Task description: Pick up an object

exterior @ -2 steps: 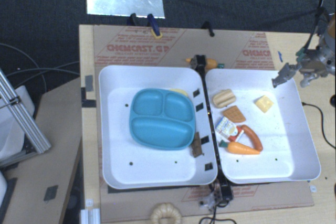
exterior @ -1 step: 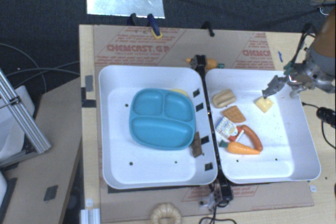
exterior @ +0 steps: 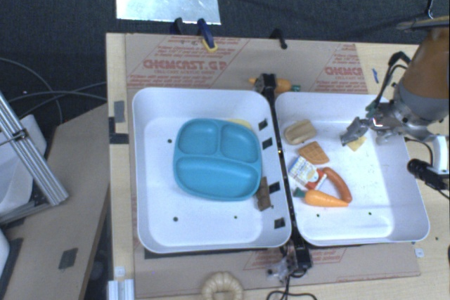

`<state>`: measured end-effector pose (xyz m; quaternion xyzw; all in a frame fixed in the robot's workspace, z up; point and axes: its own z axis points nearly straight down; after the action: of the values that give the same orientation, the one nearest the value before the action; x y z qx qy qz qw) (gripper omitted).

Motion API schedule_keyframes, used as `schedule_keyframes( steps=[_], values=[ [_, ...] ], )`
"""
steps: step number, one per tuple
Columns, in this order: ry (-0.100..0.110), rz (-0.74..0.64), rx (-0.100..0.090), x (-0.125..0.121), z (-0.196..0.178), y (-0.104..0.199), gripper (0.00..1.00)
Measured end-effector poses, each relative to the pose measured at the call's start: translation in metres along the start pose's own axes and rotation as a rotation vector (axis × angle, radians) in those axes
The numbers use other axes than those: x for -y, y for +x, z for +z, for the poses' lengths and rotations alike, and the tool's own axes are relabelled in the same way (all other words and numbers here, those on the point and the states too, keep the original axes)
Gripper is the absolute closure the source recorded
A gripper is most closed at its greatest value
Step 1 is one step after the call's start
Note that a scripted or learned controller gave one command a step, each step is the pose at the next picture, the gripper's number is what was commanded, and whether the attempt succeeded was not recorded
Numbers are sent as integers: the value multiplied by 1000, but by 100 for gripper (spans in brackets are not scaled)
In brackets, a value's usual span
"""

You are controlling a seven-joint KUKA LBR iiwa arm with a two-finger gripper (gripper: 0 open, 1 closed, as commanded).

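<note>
My gripper (exterior: pixel 354 134) hangs over the upper right part of the right bin (exterior: pixel 397 211), at the end of the arm that comes in from the right. A small pale yellow piece (exterior: pixel 358 145) lies right at its tip, touching or just beneath it. To its left are a tan bread roll (exterior: pixel 299 131) and a waffle-like cracker (exterior: pixel 313 152). Lower down lie a white printed packet (exterior: pixel 303 171), a red sausage (exterior: pixel 338 183) and an orange carrot (exterior: pixel 326 199).
The left bin (exterior: pixel 144 179) holds a blue divided plate (exterior: pixel 216 158), a small brown item (exterior: pixel 264 194) by its right wall and a yellow item (exterior: pixel 242 124) behind the plate. A black divider with clips (exterior: pixel 278 151) runs between the bins.
</note>
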<state>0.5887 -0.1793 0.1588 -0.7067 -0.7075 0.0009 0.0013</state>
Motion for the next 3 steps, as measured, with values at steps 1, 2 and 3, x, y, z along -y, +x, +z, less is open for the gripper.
schedule_keyframes(
  steps=[1, 2, 3],
  values=[
    [-1, 0, 0, 1, 42, 2, 0],
    [-4, 0, 1, 0, 75, 2, 0],
    [-8, 0, 2, -1, 63, 2, 100]
  ],
)
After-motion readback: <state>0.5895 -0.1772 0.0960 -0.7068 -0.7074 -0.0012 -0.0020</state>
